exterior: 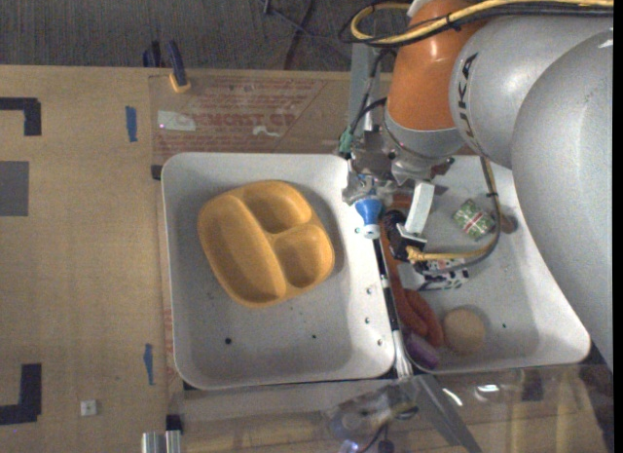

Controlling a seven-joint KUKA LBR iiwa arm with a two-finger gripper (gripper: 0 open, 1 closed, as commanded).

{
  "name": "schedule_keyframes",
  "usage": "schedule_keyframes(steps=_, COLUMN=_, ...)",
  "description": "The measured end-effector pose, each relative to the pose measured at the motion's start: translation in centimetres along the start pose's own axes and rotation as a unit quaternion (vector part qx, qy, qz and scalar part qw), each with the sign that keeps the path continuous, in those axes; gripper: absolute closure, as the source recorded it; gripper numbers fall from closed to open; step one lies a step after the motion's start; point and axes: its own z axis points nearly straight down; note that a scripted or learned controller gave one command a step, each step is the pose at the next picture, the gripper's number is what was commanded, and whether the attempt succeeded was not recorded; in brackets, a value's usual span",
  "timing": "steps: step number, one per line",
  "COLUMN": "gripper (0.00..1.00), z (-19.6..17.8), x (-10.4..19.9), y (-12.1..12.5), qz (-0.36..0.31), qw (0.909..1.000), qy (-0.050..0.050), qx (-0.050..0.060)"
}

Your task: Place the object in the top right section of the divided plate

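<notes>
On the tan counter (78,246) two shallow white bins sit side by side, and over them we see the grey arm with its orange band (545,100) reaching in from the right, covering much of the right bin (531,315). The left bin (292,344) holds a yellow plastic divided plate (219,246), lying flat near the bin's middle, its one large section to the left and two smaller ones to the right. The gripper (373,193) hangs over the seam between the bins, and we cannot tell whether it is released or clenched. Just beneath it we see a small blue object (368,210), apart from the plate; whether it is gripped, we cannot say. In the right bin lie a red-orange sausage-shaped piece (421,315), a round beige ball (465,329) just beside it, and a small green, red and white checked item (474,219) farther back.
</notes>
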Motion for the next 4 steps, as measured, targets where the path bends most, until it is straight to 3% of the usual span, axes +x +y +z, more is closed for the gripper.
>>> schedule_keyframes(steps=1, gripper=1.00, z=0.0, x=3.5, y=0.5, qz=-0.021, qw=0.9998, qy=0.000, qx=0.000)
schedule_keyframes(steps=2, gripper=1.00, z=2.4, x=5.6, y=0.8, qz=0.126, qw=0.9920, qy=0.000, qx=0.001)
schedule_keyframes(steps=3, gripper=1.00, z=0.0, x=0.2, y=-1.7, qz=-0.103, qw=0.9947, qy=0.000, qx=0.002)
schedule_keyframes(steps=4, gripper=1.00, z=0.0, x=-0.6, y=-1.5, qz=0.002, qw=1.0000, qy=0.000, qx=0.001)
